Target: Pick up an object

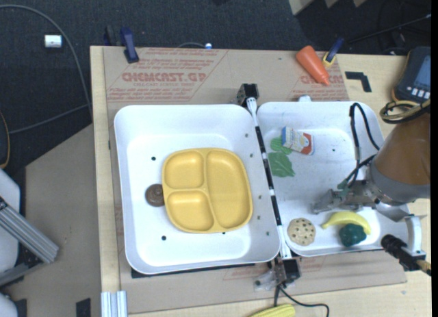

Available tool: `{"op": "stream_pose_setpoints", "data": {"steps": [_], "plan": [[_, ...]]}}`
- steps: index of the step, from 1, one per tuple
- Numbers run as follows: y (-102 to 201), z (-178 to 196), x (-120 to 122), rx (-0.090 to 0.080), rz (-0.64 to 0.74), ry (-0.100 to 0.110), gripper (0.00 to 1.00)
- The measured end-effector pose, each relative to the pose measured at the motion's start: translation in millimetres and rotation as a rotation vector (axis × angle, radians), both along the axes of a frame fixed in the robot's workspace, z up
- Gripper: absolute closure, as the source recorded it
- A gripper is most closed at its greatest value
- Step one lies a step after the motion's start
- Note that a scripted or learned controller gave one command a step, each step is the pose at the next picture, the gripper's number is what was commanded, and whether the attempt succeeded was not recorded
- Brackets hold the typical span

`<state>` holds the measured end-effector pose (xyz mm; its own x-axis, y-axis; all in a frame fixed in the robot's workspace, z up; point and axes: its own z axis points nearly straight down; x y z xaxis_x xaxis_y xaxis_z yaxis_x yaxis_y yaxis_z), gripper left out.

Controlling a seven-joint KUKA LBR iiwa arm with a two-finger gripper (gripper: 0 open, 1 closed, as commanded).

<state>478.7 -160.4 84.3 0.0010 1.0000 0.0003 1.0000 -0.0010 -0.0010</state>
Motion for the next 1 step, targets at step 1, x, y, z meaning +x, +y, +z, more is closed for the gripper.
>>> {"op": "stream_pose_setpoints", "data": {"steps": [1], "plan": [[-37.9, 87.9, 82.4, -0.003, 0.002, -0.005, 0.00]]}}
